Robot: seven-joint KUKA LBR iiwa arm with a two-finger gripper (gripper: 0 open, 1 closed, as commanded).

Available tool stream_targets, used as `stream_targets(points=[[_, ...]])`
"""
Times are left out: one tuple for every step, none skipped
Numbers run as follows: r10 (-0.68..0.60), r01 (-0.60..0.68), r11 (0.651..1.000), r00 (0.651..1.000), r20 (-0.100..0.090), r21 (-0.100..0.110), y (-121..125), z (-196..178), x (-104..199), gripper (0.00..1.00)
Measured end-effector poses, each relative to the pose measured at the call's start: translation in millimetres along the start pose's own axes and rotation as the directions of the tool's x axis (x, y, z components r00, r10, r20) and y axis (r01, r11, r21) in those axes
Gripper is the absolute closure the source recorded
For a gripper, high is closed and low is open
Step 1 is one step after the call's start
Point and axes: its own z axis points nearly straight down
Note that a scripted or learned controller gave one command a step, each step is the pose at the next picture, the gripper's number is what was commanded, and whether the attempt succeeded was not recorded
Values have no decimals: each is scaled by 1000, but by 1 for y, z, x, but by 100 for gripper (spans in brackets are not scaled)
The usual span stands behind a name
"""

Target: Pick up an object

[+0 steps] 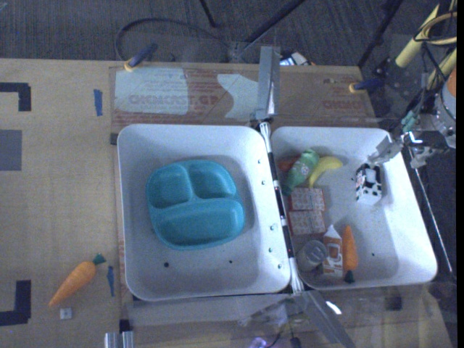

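Note:
The right bin (406, 230) holds several small items. Among them are a black-and-white cow-patterned toy (368, 183), a yellow banana (328, 166), a green piece (304, 168), two printed boxes (307, 210), a grey can (313, 253), a small carton (333, 250) and an orange carrot (349, 246). My gripper (392, 147) hangs at the bin's upper right edge, just above and to the right of the cow toy. Nothing shows in its grasp.
The left bin (138, 158) carries a blue divided plate (196, 202). A second carrot (73, 282) lies on the bench outside the bins, at lower left. A metal divider (267, 85) stands behind the seam between the bins. Cables and stands crowd the right side.

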Motion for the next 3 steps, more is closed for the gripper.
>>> stream_targets(points=[[-114, 114, 993, 993, 3, -4, 22, -41, -5, 0], [-51, 51, 999, 999, 0, 0, 43, 65, 37, 0], [-73, 73, 997, 997, 12, -33, 27, 143, 10, 0]])
